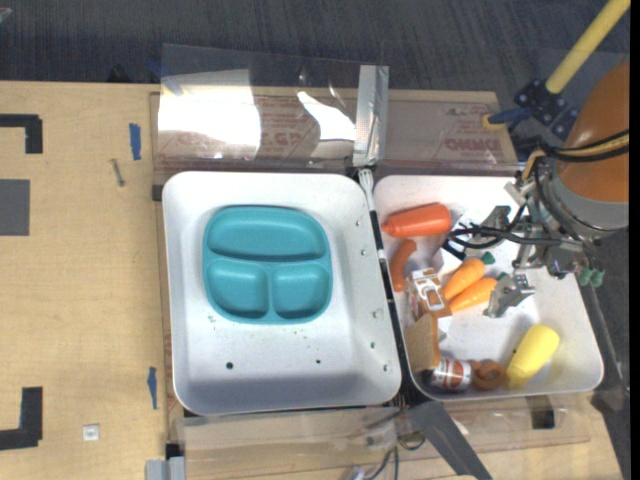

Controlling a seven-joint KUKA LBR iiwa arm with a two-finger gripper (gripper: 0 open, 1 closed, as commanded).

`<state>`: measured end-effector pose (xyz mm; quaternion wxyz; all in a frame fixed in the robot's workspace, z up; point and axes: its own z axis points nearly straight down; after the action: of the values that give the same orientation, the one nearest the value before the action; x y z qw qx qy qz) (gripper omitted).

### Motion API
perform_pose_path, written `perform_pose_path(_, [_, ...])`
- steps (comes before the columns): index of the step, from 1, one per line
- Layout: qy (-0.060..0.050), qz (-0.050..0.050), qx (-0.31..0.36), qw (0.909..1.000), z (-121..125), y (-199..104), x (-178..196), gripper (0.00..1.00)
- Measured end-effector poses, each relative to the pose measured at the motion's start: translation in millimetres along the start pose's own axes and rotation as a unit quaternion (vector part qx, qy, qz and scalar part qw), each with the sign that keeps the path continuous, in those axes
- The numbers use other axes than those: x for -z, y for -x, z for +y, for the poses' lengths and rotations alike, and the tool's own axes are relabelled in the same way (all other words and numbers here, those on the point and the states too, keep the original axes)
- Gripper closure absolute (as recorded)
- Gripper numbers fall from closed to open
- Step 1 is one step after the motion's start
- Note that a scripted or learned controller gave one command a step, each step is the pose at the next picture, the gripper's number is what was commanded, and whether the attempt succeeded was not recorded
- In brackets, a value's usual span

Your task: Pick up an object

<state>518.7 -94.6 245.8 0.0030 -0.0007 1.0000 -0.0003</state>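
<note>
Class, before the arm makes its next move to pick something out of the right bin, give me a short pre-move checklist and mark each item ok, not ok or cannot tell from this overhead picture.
1. Tool is over the right bin, where the loose objects lie: ok.
2. A target lies close to the tool: ok, the orange carrot pieces sit just beside it.
3. Target is free of neighbours: not ok, the carrots touch a small boxed item and other clutter.
4. Tool is empty: cannot tell at this angle.
5. Yellow lemon-like object is clear of the descent: ok, it lies apart, nearer the front of the bin.
6. Teal divided plate is out of the way: ok, it sits in the left bin.
</note>
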Motion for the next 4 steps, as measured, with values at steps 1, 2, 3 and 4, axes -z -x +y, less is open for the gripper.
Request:
perform_pose_path(1, [0.0,0.0,-0.019,0.9998,2.7,1.5,-106.5,0.0])
perform_pose_path(2, [-0.001,-0.003,-0.085,0.9963,-23.1,10.8,-156.7,0.0])
perform_pose_path(3, [-0.001,-0.009,-0.084,0.9964,-22.3,14.1,-143.8,1.0])
perform_pose_path(4, [-0.001,-0.005,-0.113,0.9936,-36.7,3.8,7.1,1.0])
